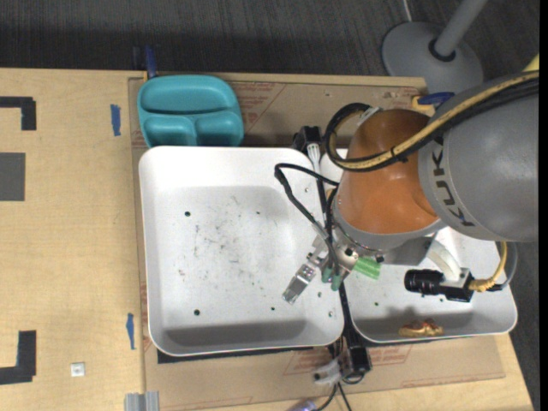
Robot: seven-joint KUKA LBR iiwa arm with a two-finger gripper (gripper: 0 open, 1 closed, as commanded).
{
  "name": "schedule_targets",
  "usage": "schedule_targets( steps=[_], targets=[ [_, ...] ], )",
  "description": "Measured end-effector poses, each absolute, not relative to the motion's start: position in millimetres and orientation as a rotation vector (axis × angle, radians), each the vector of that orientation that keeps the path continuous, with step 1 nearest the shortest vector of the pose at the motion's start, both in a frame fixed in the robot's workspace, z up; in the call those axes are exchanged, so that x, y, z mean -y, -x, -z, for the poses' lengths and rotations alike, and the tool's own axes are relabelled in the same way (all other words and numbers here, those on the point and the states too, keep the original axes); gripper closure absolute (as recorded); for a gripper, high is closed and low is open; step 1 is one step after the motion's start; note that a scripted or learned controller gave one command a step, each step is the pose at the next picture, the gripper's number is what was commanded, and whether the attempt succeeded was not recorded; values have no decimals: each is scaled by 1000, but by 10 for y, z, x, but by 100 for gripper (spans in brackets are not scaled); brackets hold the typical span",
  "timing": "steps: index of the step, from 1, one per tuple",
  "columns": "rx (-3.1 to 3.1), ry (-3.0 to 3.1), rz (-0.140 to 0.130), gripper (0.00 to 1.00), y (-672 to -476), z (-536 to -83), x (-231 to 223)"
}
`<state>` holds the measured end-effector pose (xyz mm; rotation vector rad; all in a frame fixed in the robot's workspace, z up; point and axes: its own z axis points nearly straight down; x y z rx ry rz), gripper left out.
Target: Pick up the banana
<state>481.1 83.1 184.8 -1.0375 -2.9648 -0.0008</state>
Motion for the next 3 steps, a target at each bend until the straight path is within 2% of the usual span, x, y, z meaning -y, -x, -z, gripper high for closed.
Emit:
schedule_targets(
  steps=[1,2,3],
  targets=[
    [3031,822,0,0,-4788,-1097,-1706],
    [2959,1069,7,0,-5322,-870,-2251],
    [3010,911,4,0,-4802,-2687,-1700]
  ],
)
